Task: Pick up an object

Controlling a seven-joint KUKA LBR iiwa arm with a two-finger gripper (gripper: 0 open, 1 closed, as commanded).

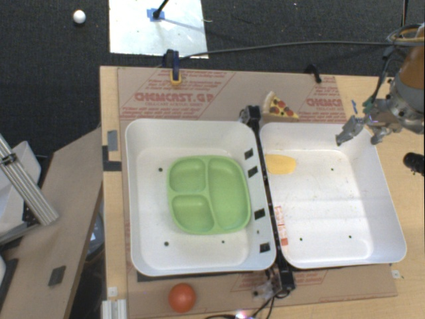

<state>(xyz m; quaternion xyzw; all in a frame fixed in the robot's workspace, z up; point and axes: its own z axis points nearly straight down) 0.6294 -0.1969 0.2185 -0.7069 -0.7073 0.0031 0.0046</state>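
While a green divided plate [208,194] lay in the left bin [143,198] and a yellow piece [279,164] sat near the right bin's [372,244] back-left corner, the pincer [363,131] hung open and empty over its back-right rim.

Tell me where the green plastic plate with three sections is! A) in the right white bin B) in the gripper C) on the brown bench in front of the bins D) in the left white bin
D: the green plastic plate with three sections lies flat inside the left white bin, while the right white bin has a flat yellow piece in it.
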